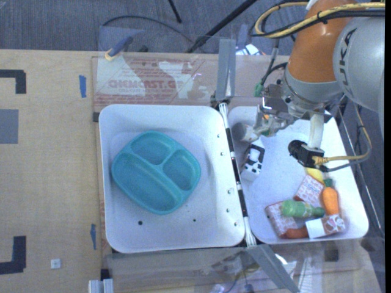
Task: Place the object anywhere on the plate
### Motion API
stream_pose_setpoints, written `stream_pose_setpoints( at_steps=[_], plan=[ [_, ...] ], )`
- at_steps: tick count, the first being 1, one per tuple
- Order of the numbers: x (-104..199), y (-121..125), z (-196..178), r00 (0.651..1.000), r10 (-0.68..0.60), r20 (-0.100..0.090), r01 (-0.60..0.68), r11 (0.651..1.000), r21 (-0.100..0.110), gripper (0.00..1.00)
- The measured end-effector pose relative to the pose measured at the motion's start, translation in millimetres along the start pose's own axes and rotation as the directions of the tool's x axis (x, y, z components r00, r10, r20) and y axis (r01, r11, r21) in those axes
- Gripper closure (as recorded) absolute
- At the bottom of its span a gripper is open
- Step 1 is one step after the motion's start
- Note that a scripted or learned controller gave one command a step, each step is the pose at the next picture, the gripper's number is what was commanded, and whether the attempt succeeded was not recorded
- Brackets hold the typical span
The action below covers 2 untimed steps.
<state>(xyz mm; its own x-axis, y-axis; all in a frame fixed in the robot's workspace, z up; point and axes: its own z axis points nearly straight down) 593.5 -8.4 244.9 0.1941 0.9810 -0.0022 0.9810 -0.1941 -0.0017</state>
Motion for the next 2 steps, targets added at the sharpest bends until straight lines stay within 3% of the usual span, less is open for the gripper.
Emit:
stream_pose_setpoints(
  at_steps=[1,2],
  plan=[
    [102,-3,46,0.998,0.069,-0.002,-0.069,0.998,0.002,1.0],
    [180,-95,33,0.986,0.168,-0.001,-0.168,0.986,0.003,1.0]
  ],
)
